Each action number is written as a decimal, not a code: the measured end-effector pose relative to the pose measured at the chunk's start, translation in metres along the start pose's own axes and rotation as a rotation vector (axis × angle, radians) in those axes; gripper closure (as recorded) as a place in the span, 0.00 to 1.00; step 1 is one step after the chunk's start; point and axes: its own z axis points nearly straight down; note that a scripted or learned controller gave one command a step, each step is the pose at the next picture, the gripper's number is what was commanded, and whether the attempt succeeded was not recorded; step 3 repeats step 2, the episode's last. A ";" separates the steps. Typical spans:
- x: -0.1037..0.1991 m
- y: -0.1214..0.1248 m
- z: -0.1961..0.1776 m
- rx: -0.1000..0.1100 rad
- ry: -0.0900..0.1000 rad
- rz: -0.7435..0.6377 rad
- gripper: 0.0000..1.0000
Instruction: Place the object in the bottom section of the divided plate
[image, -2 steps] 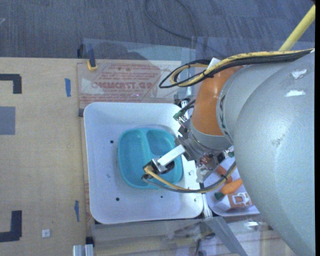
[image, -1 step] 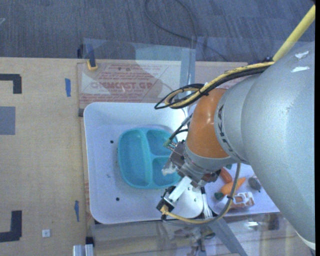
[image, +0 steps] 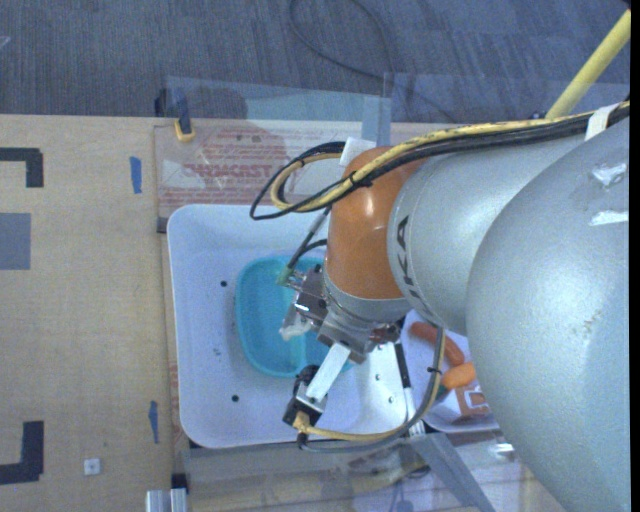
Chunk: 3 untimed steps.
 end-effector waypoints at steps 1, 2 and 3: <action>0.000 0.000 -0.010 0.001 0.000 0.000 1.00; 0.003 -0.001 -0.070 0.000 0.000 0.314 1.00; 0.003 -0.001 -0.070 0.000 0.000 0.314 1.00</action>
